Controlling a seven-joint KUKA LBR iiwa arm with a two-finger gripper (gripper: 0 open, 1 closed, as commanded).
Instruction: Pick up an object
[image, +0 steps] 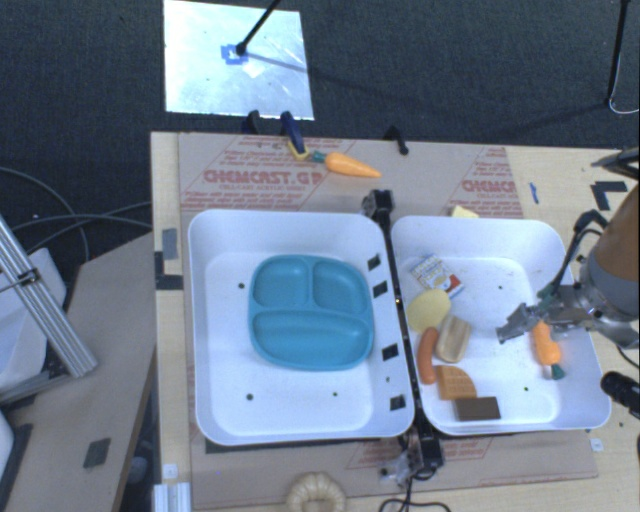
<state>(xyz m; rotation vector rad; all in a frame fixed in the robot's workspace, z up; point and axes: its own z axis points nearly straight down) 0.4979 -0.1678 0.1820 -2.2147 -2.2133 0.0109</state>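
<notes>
In the right bin (575, 262), gripper (535, 325) beside orange carrot (546, 345), touching it

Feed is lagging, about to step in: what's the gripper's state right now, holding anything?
Gripper: cannot be told; it sits low in the right bin right beside the orange carrot, with no object visibly between its fingers.

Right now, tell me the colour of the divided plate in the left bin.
Light blue; the divided plate shows clearly in the camera view.
</notes>
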